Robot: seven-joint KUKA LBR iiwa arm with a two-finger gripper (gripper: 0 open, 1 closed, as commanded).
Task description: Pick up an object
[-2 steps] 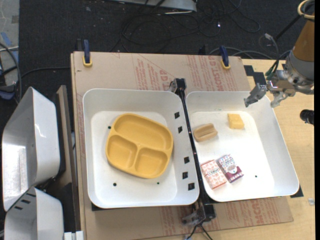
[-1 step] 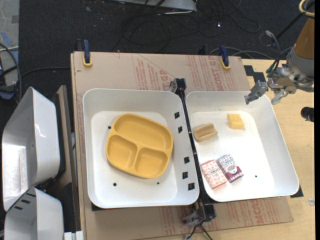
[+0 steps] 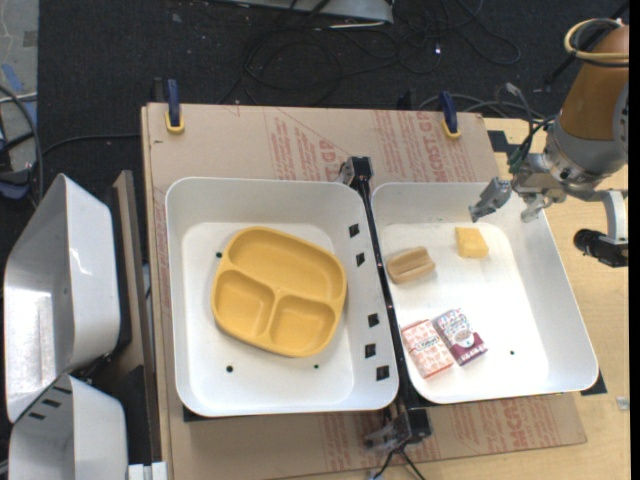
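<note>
Gripper (image 3: 510, 200) at upper right of frame, over top edge of right bin (image 3: 560, 298); fingers look spread apart, nothing btwn them. Nearest target: yellow block (image 3: 472, 242), just below-left of gripper in upper part of bin. Tan bun-like piece (image 3: 410, 265) to its left, near divider. Two small packets (image 3: 443, 342) lower centre of bin, touching. Yellow divided tray (image 3: 279, 290) alone in left bin (image 3: 200, 298).

Advice, judged: centre over block, descend straight, fingers straddling opp. faces, close only when low; avoid bin wall.
</note>
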